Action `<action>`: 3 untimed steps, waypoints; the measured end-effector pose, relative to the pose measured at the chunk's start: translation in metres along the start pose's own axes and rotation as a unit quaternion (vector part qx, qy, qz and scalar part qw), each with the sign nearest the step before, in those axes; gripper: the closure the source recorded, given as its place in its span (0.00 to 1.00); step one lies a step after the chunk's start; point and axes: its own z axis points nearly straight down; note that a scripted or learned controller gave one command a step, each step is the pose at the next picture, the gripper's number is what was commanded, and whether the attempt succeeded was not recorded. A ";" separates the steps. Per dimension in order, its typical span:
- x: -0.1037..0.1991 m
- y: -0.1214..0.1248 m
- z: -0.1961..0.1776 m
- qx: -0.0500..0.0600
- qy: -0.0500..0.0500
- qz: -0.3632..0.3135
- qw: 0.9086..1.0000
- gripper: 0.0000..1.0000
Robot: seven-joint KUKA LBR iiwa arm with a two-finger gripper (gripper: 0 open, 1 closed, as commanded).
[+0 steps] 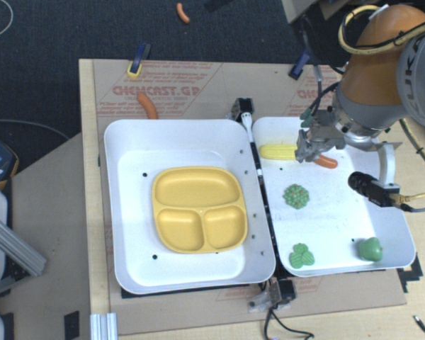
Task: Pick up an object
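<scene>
My gripper (306, 154) hangs over the back of the right bin (340, 261), its tips just above the bin floor. A yellow corn cob (276, 151) lies immediately left of the tips. A small orange carrot-like piece (326, 162) lies just right of them. Further forward sit a round green broccoli head (295, 195), a leafy green piece (302, 256) at the front, and a green pepper (370, 248) at the front right. Nothing is visibly between the fingers.
The left bin (127, 190) holds a yellow three-compartment plate (198, 209). An orange sausage-like piece (148, 105) lies on the cardboard behind the left bin, and another orange piece (183, 12) lies on the dark floor beyond.
</scene>
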 end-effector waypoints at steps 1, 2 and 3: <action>0.048 0.025 -0.007 0.000 0.000 0.000 1.000 1.00; 0.073 0.031 0.010 0.003 0.000 0.002 1.000 1.00; 0.073 0.040 -0.005 0.000 0.000 0.003 1.000 1.00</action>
